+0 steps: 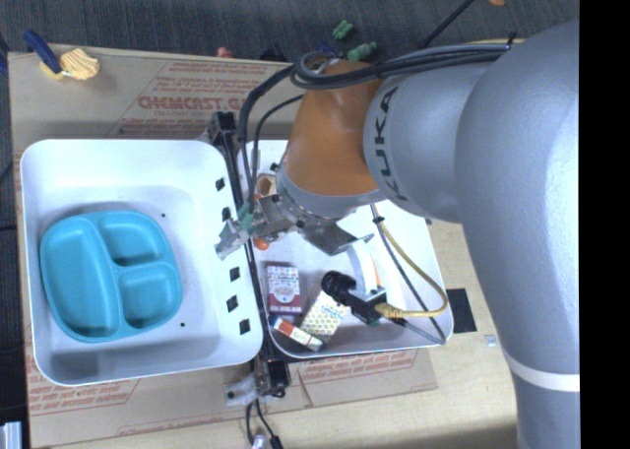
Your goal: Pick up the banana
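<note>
My gripper hangs low over the wall between the two bins, at the left edge of the right bin. The orange-banded wrist and the grey arm cover most of that bin and hide what lies beneath them. Something small and orange-red shows right beside the gripper, too small to identify.
A blue divided plate lies in the left bin. In the right bin's front part lie a small red box, a patterned yellow-white packet and a short red-tipped tube. Cardboard lies under both bins.
</note>
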### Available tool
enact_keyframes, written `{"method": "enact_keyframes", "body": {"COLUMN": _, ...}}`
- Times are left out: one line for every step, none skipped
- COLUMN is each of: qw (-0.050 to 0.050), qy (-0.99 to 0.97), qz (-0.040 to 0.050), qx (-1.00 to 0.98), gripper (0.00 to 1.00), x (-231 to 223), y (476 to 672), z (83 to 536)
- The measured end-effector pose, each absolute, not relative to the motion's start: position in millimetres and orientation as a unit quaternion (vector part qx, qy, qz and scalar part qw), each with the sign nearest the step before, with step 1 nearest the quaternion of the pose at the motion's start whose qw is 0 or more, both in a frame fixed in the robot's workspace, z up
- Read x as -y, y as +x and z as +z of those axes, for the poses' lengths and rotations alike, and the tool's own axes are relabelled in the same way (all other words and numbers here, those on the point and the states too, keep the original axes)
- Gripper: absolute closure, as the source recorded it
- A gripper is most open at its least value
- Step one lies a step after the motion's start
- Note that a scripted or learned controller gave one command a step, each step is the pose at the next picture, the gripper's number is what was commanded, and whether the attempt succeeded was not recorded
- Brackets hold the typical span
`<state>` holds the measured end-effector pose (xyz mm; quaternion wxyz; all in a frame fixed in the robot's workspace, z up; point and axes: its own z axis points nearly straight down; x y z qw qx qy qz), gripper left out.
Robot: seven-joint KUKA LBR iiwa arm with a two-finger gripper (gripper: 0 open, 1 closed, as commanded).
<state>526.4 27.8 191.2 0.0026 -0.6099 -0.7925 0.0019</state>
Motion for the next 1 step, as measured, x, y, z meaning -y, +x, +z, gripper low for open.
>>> {"method": "enact_keyframes", "body": {"qw": -0.001, "qy": -0.604, "qz": 0.0002, "qx": 0.797, "gripper": 0.0, "x": 21.2, "y": 485.7, "z": 412.0}}
